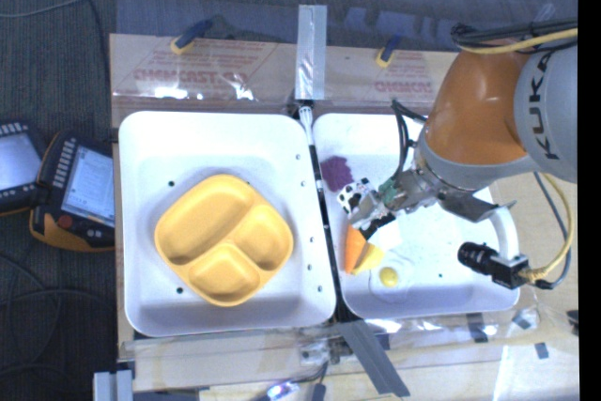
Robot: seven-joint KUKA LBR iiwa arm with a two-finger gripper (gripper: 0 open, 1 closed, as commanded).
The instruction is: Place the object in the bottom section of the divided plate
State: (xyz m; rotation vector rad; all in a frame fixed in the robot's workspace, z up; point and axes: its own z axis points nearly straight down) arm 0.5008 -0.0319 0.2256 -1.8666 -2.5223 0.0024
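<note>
My end effector [368,209] hangs low over the right bin [470,300], near its left wall; I cannot tell how it is set, since my wrist and cabling cover much of it.

Just at its 6 o'clock lies the orange carrot-like object [354,249], its long axis running roughly 12 to 6 o'clock, the narrow tip toward 12; its upper end is partly hidden under my tool. Touching it at 4 o'clock is a yellow wedge [372,254], and a small yellow round piece [388,276] lies nearby. A black-and-white object [350,197] and a purple cluster [335,171] sit toward 11 o'clock, hard to make out.

The yellow divided plate [223,239] rests in the left bin [141,164], rotated askew.
</note>
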